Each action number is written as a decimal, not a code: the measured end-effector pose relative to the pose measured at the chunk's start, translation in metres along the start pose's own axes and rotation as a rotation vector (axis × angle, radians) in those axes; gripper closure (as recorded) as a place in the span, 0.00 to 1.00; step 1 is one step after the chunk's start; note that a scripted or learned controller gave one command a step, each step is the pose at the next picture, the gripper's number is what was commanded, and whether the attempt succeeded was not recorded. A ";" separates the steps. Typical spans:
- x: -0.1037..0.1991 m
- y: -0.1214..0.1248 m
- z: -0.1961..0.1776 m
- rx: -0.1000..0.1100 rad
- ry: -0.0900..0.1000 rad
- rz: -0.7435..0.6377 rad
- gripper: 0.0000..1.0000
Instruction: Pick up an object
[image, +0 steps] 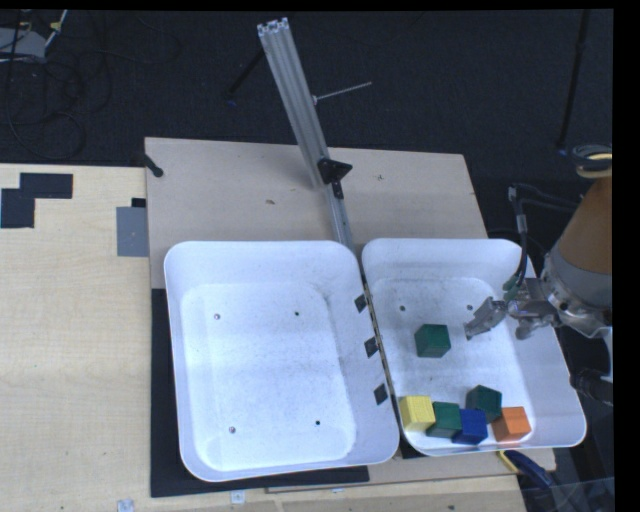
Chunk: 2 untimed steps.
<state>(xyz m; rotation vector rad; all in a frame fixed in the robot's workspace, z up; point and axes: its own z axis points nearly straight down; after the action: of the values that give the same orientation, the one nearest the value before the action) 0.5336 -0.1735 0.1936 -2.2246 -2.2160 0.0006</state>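
Note:
A dark green cube (432, 340) lies alone in the middle of the right bin (440, 262). Along that bin's near edge sits a cluster of cubes: yellow (417, 411), green (445, 418), blue (470, 426), dark green (484, 401) and orange (512, 423). My gripper (502, 322) hangs over the right side of the bin, to the right of the lone green cube and apart from it. Its fingers (481, 319) are spread open with nothing between them.
The left bin (262, 355) lies beside the right one, joined by black clips (370, 346) at the shared rim. A slanted metal rail (305, 125) rises behind the bins. The arm's grey and orange body (590, 255) stands over the right bin's far right edge.

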 end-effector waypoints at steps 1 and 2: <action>0.040 0.065 0.089 -0.011 -0.001 -0.007 0.00; 0.025 0.048 0.102 0.000 0.000 -0.003 0.00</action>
<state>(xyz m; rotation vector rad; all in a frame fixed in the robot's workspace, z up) 0.5811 -0.1490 0.0912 -2.2207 -2.2198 0.0006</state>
